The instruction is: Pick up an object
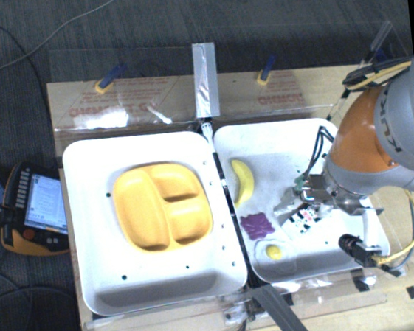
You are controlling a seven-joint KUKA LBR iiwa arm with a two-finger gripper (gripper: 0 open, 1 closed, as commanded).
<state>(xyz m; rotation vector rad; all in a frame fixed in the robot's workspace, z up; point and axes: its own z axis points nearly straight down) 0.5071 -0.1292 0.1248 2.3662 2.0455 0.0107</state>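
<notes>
Left of the claw (295, 210), near it in the right bin (277, 132), lie a purple toy (257, 225), a banana (243, 180) and a yellow piece (273, 251). Whether the claw is released or clenched I cannot tell. Best to centre over one item and descend straight.

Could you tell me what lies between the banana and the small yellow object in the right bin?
In the camera view, a purple object lies between the banana and the small yellow object.

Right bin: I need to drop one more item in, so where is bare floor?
Bare: the right bin's far strip beyond the banana. Crowded: the near-left, with purple piece, small yellow piece, and end effector.
</notes>
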